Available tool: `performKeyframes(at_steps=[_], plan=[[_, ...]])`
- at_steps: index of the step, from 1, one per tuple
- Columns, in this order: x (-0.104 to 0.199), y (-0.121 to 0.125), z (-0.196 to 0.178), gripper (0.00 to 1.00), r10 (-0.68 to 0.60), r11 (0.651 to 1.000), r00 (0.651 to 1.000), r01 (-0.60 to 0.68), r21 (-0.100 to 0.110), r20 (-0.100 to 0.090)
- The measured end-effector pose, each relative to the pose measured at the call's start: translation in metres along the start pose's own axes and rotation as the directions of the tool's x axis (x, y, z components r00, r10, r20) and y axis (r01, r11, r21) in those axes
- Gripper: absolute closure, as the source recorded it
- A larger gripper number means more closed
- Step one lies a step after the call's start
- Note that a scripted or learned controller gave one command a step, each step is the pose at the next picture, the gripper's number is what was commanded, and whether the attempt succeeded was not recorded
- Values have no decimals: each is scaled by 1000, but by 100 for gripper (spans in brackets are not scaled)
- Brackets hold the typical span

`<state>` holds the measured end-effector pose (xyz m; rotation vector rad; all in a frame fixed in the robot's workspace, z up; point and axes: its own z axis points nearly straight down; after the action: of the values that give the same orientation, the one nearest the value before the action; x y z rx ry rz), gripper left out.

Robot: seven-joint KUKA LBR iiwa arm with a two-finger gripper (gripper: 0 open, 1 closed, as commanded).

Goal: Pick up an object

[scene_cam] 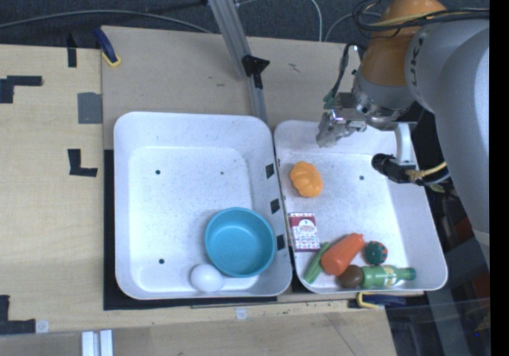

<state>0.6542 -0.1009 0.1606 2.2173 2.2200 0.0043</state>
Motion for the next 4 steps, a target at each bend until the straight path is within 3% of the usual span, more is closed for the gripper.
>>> performKeyframes(at_steps=[2, 4], plan=[[5, 2, -111, 100, 0, 1000, 1000, 0, -2, 0], [117, -7, -93, 100, -5, 1000, 1000, 5, 8, -2]])
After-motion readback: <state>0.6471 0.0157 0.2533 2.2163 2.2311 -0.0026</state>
